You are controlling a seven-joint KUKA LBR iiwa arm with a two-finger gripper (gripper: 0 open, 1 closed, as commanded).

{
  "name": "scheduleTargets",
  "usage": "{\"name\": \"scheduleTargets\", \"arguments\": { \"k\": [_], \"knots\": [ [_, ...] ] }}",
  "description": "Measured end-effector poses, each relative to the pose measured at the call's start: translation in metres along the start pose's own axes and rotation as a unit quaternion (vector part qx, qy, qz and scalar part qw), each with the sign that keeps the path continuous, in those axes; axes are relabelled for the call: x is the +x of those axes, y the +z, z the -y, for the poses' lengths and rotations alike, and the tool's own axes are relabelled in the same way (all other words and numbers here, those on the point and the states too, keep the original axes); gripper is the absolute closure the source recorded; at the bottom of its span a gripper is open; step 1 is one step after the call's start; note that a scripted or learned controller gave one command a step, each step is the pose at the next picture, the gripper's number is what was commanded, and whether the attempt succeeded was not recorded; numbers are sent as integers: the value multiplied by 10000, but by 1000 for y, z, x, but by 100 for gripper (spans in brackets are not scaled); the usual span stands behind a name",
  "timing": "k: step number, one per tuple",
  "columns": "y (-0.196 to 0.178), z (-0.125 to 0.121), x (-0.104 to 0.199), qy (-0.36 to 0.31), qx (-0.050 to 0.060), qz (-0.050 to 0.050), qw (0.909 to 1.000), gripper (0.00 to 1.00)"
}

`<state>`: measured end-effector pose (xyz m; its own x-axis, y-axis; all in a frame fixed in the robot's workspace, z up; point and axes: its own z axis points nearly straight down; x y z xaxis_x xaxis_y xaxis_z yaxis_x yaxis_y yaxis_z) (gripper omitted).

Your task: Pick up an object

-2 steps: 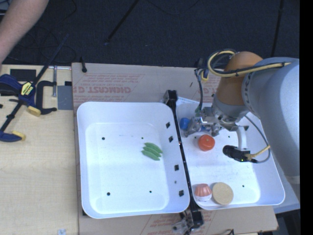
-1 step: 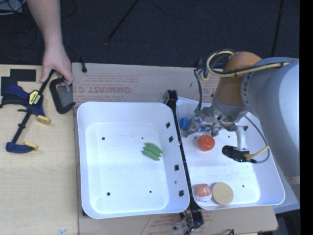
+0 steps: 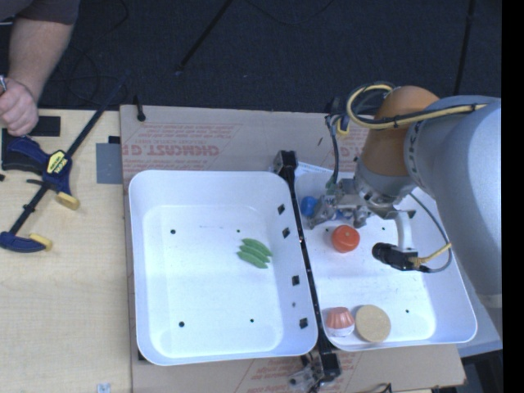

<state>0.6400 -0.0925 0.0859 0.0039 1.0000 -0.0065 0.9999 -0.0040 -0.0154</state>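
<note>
Fig. legend, largest to smallest. Worktop (image 3: 65,301): pale wood, left of frame, under a cardboard sheet (image 3: 213,142) printed w/ red lettering, upside down and mirrored, not legible. Arm (image 3: 458,178): grey w/ orange band, enters from right of frame, wrist bent down over the right bin (image 3: 458,318). Left bin (image 3: 164,219), centre-left of frame, holds one green item (image 3: 255,252) near its right side. Right bin holds the other candidates: a red-orange ball (image 3: 345,238) in its upper half, a blue item (image 3: 309,206) at its upper left, partly hidden, and a pink-white item (image 3: 340,321) touching a tan disc (image 3: 372,322) at its lower edge. Gripper (image 3: 348,211): sits just above the red-orange ball in the frame, w/ the blue item just beside it at left; whether it is apart or together cannot be told, and nothing is seen clamped in it. Blue clamp (image 3: 33,178), upper left of frame, near a person's hand (image 3: 18,109).

Step in hand, as judged: approach to grasp. The ball looks like the nearest target; it may roll, so centre on it before descending and keep clear of the divider (image 3: 296,244) btw. the bins.
</note>
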Motion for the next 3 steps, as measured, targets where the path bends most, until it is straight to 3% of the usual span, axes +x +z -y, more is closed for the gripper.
{"name": "scheduleTargets", "arguments": {
  "k": [2,3],
  "knots": [
    [-6,-2,-4,-13,-39,-22,10000,0],
    [-22,-3,-35,-12,-71,-26,10000,0]
  ]
}}
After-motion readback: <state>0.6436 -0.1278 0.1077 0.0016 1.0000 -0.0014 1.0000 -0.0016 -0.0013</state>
